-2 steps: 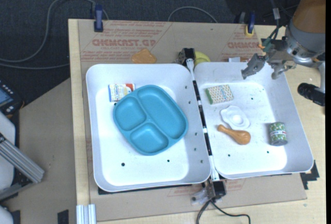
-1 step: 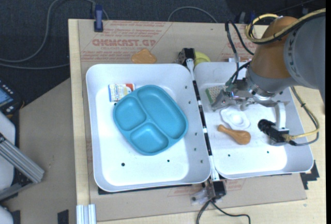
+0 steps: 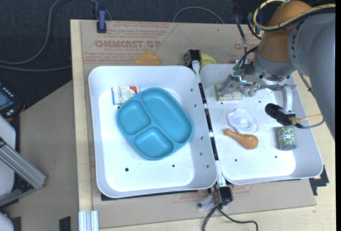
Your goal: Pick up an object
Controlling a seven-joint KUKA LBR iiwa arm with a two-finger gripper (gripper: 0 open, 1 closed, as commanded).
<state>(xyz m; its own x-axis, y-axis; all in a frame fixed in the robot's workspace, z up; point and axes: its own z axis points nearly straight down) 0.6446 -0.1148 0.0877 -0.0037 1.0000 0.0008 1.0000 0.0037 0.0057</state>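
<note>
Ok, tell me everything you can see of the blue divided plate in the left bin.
The blue divided plate looks like smooth plastic, rounded in outline, with three recessed compartments. It lies flat, right way up and turned at an angle, near the middle of the left bin. Its upper-left edge overlaps a small white packet.

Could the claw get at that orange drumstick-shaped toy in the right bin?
Probably yes. The orange toy lies flat on the open floor of the right bin, nothing on top of it. The claw hangs over the same bin's far end. A clear plastic piece lies close beside it.
</note>
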